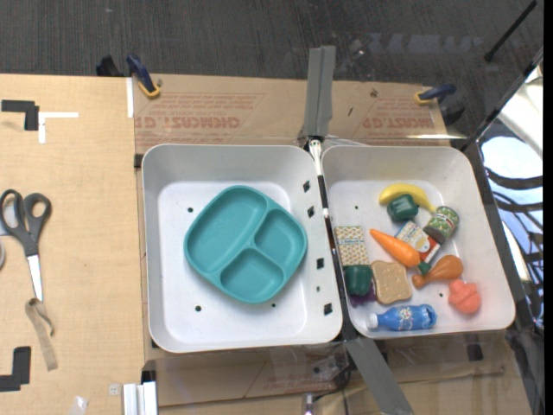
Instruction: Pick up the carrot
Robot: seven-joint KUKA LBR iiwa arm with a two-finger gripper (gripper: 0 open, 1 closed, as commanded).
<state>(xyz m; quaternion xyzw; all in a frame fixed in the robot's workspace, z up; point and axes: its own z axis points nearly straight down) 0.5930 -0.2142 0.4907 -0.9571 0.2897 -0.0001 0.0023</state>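
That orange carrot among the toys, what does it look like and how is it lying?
The carrot is a small toy, smooth and plastic-looking, bright orange, tapering to a point. It lies flat in the right bin, slanted, tip toward the upper left, thick end toward the lower right. It sits in the middle of the pile: a small carton touches its upper side, and the bread slice lies just below it. Any green top is hidden.

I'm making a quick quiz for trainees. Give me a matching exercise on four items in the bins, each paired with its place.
1. carrot
2. teal tray
3. banana
4. blue bottle

A. left bin
B. right bin, far edge
C. right bin, near edge
D. right bin, middle

Pairs: 1-D, 2-A, 3-B, 4-C
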